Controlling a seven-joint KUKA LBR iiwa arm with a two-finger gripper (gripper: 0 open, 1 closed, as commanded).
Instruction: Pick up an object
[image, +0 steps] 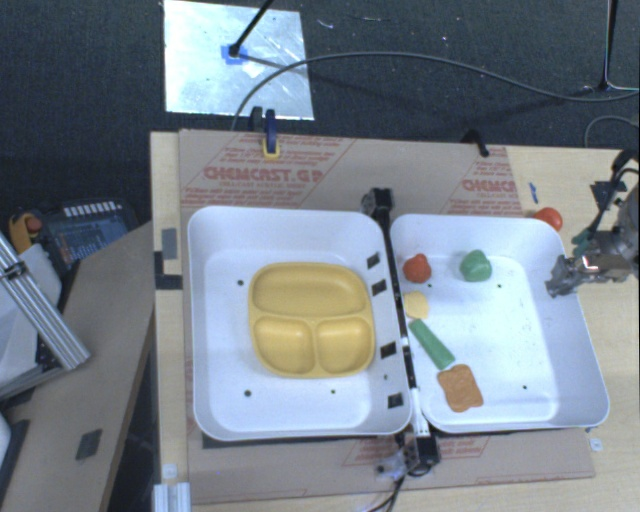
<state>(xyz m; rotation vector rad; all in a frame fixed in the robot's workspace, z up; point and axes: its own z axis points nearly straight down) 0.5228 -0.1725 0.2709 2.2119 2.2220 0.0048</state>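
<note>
Lying in left bin (215, 300): yellow divided tray (305, 318). Sitting in right bin (560, 340): red ball (417, 268), green cylinder (431, 342), orange piece (460, 387), green lump (475, 265). Hovering at right rim, hand (578, 268), opening unreadable, holding nothing visible. Approaching; needing reach leftward, descent. Resting on tan worktop (165, 200), dark floor beyond.

Little of the arm (618, 225) can be seen at the right bin's (575, 330) far right rim: a cluster of dull grey metal parts, angular and bracket-like, with thin dark cables looping above them. A small pale, glowing patch (perhaps a light or a reflection) sits among the grey pieces. The gripper (566, 277) end is dark grey and blurred, its details too small to tell.
</note>
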